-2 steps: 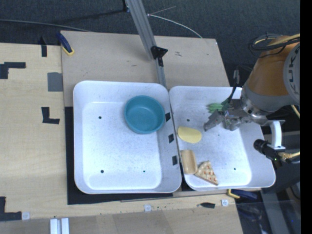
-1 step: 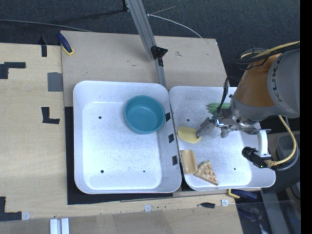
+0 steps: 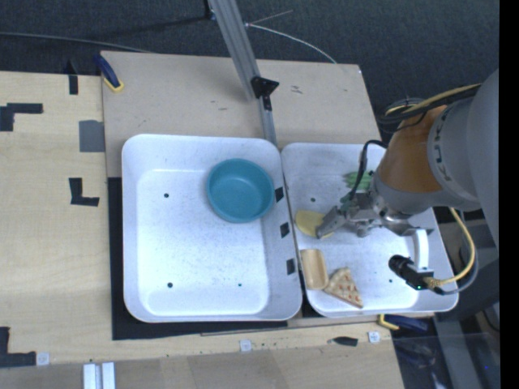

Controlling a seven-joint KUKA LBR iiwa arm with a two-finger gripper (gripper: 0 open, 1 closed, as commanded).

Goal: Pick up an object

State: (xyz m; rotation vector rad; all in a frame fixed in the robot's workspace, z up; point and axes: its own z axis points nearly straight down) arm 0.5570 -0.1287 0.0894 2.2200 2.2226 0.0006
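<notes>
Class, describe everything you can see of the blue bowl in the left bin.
The blue bowl is round, teal-blue all over, and looks like smooth plastic. It stands upright with its opening facing up, and nothing shows inside it. It sits on the floor of the left white bin, in the far right part, close to the wall shared with the right bin. Nothing else touches it; the gripper is over the right bin, apart from it.

Green item (image 3: 358, 180) mostly hidden behind arm wrist, identity unclear. Tool (image 3: 326, 230) fingers too small, blurred to read. Arm cut off at right frame edge.
</notes>
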